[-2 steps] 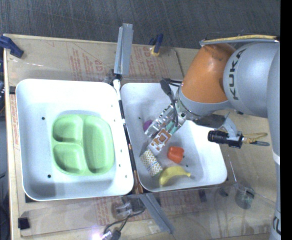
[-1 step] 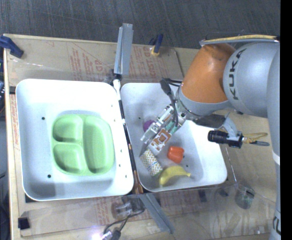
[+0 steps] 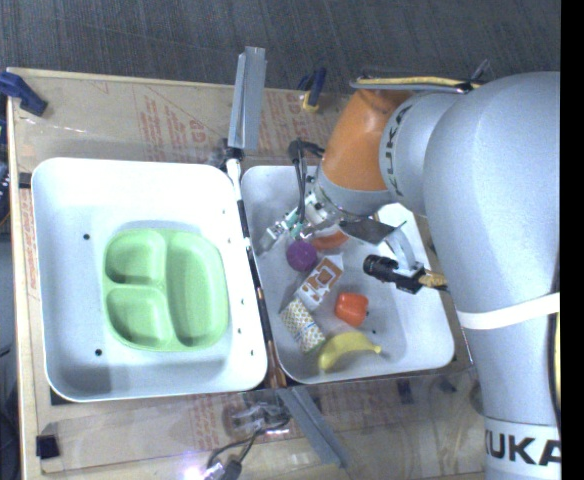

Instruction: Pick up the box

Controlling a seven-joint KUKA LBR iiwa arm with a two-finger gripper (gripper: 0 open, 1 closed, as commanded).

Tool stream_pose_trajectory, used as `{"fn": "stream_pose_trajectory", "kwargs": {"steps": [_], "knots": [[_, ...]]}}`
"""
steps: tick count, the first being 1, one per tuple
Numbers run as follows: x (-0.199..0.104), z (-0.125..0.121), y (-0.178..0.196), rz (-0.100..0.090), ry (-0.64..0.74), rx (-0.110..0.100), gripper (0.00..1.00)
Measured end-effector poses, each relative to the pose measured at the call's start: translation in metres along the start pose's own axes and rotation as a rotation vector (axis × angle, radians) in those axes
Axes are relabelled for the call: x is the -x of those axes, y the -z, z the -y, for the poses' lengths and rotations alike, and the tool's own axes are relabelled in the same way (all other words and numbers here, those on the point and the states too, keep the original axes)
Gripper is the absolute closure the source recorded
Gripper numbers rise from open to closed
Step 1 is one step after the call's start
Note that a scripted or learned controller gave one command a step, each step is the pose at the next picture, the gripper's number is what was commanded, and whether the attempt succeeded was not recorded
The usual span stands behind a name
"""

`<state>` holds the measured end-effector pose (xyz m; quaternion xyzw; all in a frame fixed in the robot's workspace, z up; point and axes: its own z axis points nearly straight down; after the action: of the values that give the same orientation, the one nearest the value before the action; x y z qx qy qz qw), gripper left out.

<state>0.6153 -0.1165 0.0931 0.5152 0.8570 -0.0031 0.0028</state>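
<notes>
- Dark carpet lies behind the table point(image 3: 122, 103), whose brown top carries two shallow white bins side by side.
- We see the left bin point(image 3: 62, 198) holding a green divided tray point(image 3: 165, 288).
- We find the box point(image 3: 320, 281) in the right bin point(image 3: 427, 343), near its middle, lying flat with its long axis slanting from lower left to upper right.
- We read the box as small and white with an orange-brown print on its face.
- We note a purple ball point(image 3: 301, 255) just up-left of it, a patterned object point(image 3: 300, 321) just below, then a banana point(image 3: 348, 349) and an orange-red object point(image 3: 351, 308).
- We place the pincer point(image 3: 307, 218) above the ball, apart from the box; we cannot tell whether it is parted or clenched.
</notes>
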Motion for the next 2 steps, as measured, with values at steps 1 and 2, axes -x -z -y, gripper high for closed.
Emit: {"fn": "stream_pose_trajectory", "kwargs": {"steps": [1,2], "knots": [[0.056,0.052,0.046,-0.004,0.417,0.005,0.00],[0.089,0.027,-0.001,-0.006,0.422,0.004,0.00]]}}
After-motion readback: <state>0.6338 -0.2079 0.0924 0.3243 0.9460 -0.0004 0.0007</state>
